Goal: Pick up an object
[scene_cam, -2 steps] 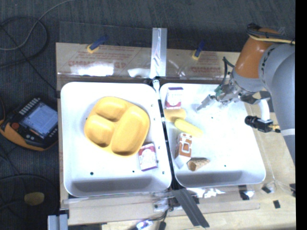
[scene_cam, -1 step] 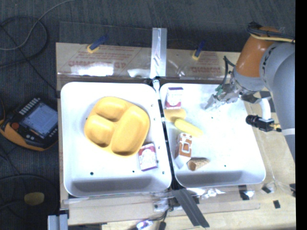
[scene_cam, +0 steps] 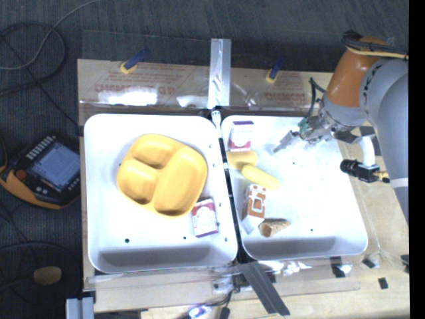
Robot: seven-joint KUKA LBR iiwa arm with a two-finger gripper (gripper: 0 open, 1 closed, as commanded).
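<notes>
You are at the approach step: nothing is lifted yet. Your claw [scene_cam: 287, 142] hangs over the far part of the right bin [scene_cam: 332, 205], above bare white floor, and holds nothing. Whether its fingers are spread or pressed together I cannot tell; they appear as one thin, blurred sliver.

Take the yellow banana-shaped toy [scene_cam: 259, 176] as your landmark. It lies nearer the front of the bin than the claw and towards the divider, a little apart from it. Just behind it, against the divider, sits a second yellow piece [scene_cam: 240, 158], and behind that a small white-and-purple carton [scene_cam: 241, 135]. Just in front of the banana stands an orange-and-white carton [scene_cam: 256, 202], and further forward lies a brown cone [scene_cam: 274, 227], probably an ice-cream cone toy.

The next move, as I judge it, calls for shifting the claw over the banana, turning it to straddle the banana's narrow width, then descending. Mind the neighbouring pieces: they sit close, so a skewed descent could nudge them.
</notes>
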